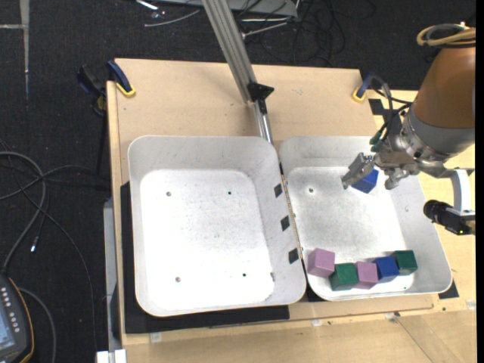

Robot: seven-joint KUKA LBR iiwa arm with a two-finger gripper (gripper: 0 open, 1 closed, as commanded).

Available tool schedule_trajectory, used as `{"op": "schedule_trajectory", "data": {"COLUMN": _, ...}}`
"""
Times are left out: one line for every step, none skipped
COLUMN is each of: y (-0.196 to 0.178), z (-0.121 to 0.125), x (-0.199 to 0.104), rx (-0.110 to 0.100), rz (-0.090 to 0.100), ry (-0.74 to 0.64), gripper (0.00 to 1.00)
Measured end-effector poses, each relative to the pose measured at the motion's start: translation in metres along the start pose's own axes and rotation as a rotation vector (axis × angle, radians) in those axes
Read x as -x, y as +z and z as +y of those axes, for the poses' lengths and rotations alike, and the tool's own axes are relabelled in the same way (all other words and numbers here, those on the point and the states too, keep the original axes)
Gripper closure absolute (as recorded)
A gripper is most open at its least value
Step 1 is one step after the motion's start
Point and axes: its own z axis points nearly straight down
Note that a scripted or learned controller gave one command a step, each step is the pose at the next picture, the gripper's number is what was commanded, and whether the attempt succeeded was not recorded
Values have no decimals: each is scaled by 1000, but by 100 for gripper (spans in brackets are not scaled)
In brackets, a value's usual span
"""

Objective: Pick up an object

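Camera view: the pincer [370, 174] is clamped on a blue cube [367, 180], raised over the right bin [423, 210]. Likely light and rigid; flat opposite faces suit gripping.

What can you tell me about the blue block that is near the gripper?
The blue block is small, cube-like, solid blue, with a matte look. It sits tilted between the fingers of the gripper, over the upper part of the right bin, apart from the row of blocks at the bin's near edge. Part of it is hidden.
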Motion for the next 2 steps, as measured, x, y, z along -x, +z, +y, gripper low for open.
{"op": "schedule_trajectory", "data": {"y": 100, "z": 31, "x": 46, "rx": -6, "rz": -1, "ry": 3, "gripper": 0}}
{"op": "schedule_trajectory", "data": {"y": 151, "z": 89, "x": 91, "rx": 2, "rz": -3, "ry": -1, "gripper": 0}}
